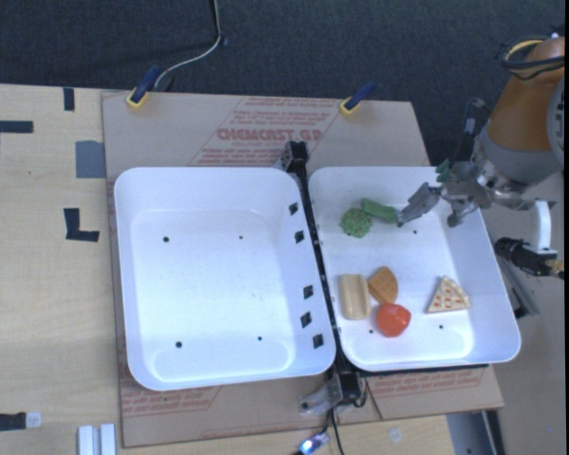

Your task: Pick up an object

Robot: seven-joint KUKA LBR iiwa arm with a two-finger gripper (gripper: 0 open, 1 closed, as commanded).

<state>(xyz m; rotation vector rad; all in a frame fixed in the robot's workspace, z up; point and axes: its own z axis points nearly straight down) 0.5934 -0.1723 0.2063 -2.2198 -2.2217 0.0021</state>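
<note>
The right bin [474, 254] holds several toy foods: a green broccoli piece [365, 217], a pale bread block [353, 296], an orange nugget [384, 283], a red tomato [392, 320] and a tan waffle wedge [448, 296]. My gripper [436, 207] hovers over the bin's upper right part, just right of the broccoli stem. Its two dark fingers are spread apart, one near the stem and one further right. Nothing sits between them.
The left bin [142, 254] lies beside the right one, joined by a black clip divider [308, 254]. Both rest on a cardboard sheet [256, 131] with clamps at its top corners. A cable runs along the dark floor behind.
</note>
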